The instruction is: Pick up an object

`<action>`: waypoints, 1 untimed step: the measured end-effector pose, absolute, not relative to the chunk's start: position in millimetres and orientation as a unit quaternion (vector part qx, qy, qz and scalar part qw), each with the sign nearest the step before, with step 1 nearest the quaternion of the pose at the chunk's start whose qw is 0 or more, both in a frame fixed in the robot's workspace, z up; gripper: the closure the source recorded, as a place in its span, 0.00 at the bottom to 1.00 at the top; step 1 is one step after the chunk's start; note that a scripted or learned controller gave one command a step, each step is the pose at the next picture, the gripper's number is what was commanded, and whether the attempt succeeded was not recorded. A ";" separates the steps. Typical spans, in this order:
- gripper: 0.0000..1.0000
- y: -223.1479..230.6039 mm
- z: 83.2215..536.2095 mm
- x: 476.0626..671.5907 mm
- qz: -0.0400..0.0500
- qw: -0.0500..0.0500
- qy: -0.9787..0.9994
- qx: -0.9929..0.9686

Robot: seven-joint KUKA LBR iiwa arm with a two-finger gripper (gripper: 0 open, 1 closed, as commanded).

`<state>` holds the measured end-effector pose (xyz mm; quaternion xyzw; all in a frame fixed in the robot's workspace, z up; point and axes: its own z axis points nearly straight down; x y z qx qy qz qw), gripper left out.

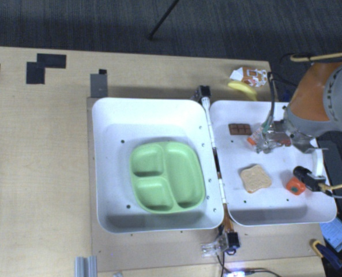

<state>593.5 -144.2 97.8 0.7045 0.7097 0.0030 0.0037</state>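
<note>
My gripper point(263, 141) hangs low over the back half of the right bin point(274, 215), reaching in from the right. A brown chocolate bar point(239, 129) lies just to its left near the bin's back wall. Close beside the gripper's left side, a small red-orange piece point(250, 140) shows. A slice of toast point(255, 178) lies in the middle of the bin, in front of the gripper. An orange object point(296, 186) rests at the bin's right side. Nothing shows between the fingers.
The left bin point(110, 154) holds a green divided plate point(166, 176). A yellow banana point(242, 88) and a white packet point(250, 74) lie on the bench behind the right bin. A raised divider point(213, 149) separates the two bins.
</note>
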 end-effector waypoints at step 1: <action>0.00 -144.2 97.7 593.4 0.003 0.004 0.710 0.705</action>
